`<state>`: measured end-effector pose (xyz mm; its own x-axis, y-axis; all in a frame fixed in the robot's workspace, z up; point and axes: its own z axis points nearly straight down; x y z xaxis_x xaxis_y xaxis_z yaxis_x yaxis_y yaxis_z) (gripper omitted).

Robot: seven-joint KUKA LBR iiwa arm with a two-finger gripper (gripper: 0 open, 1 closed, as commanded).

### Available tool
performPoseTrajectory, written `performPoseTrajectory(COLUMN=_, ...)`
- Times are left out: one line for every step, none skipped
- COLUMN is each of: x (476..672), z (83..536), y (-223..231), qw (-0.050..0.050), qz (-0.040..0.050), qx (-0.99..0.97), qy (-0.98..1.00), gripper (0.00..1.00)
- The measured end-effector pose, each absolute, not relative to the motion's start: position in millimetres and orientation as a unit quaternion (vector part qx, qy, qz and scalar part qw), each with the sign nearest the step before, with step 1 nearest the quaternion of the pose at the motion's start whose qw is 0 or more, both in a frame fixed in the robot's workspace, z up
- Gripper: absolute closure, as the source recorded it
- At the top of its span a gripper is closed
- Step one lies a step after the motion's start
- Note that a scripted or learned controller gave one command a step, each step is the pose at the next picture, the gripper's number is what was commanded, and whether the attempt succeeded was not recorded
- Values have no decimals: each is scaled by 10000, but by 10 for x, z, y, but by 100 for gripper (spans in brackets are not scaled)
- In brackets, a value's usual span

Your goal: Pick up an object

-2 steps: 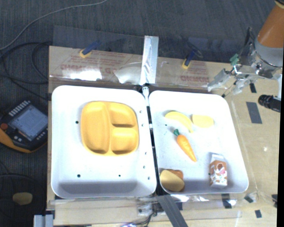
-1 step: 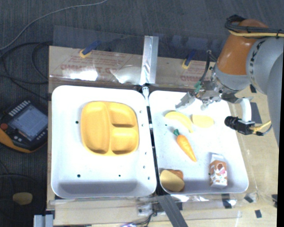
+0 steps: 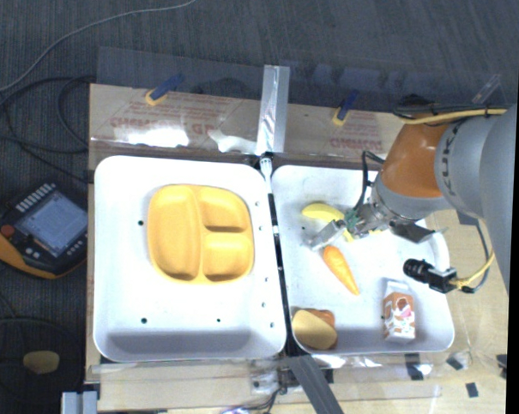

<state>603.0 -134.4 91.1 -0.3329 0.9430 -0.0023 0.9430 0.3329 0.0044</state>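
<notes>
Two white bins: the left bin (image 3: 117, 324) has one smooth yellow tray (image 3: 200, 232); the right bin (image 3: 425, 338) has one pointy carrot (image 3: 341, 268), one lemon (image 3: 322, 214), one carton (image 3: 398, 312). Gripper (image 3: 329, 237): open or closed, can't tell

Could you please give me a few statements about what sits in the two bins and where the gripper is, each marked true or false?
1. The yellow divided tray lies in the left bin. True.
2. The carrot lies in the left bin. False: it lies in the right bin, just below the gripper.
3. The gripper is over the right bin, close to the yellow lemon-like item. True.
4. The small carton stands in the right bin's upper left corner. False: it is near the lower right corner.
5. The gripper has lifted the brown rounded item. False: it lies at the bin's lower left, apart from the gripper.
</notes>
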Motion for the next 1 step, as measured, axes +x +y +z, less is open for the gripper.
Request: performPoseTrajectory(x=6372, z=1144, y=-1769, qw=-13, qz=-13, qx=6593, qy=7518, gripper=0)
